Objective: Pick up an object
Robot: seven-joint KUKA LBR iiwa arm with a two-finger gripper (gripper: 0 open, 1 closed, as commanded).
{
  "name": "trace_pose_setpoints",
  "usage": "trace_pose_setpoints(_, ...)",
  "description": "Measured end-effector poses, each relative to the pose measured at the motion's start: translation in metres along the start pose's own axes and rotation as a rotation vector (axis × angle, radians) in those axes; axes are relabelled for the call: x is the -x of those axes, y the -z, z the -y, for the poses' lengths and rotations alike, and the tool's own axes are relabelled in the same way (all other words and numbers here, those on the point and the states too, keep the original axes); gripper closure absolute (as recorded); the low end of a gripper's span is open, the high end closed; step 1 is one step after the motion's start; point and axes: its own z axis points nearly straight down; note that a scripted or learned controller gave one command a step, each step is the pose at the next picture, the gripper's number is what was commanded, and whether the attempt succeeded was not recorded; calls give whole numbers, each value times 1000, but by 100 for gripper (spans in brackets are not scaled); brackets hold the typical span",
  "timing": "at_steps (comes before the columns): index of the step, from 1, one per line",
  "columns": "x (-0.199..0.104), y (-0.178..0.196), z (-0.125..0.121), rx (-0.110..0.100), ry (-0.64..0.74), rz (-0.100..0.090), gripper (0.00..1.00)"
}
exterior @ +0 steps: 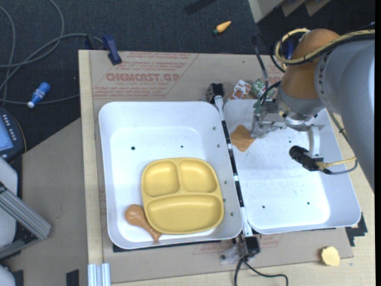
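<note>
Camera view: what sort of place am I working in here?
Likely a robotics lab test bench: two white bins sit on a cardboard sheet, cables trail over dark carpet, and toy food is scattered, like the yellow plate.

arm [333, 64] in from right, over right bin [297, 201] | gripper [257, 130] low at bin's upper-left, touching tan flat piece [241, 139] | left bin [119, 136]: yellow divided tray [180, 195], tan drumstick-like toy [140, 218] at tray's lower-left

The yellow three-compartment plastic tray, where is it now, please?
The yellow three-compartment plastic tray lies in the left white bin, toward its near edge, beside a tan drumstick-shaped toy.
</note>
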Motion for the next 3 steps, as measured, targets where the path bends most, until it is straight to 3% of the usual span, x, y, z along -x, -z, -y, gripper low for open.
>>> trace_pose_setpoints(1,5,-12,56,-12,-3,-3,100)
trace_pose_setpoints(2,5,-12,54,-6,-2,-2,0)
trace_pose_setpoints(3,2,-9,-22,3,2,1,0)
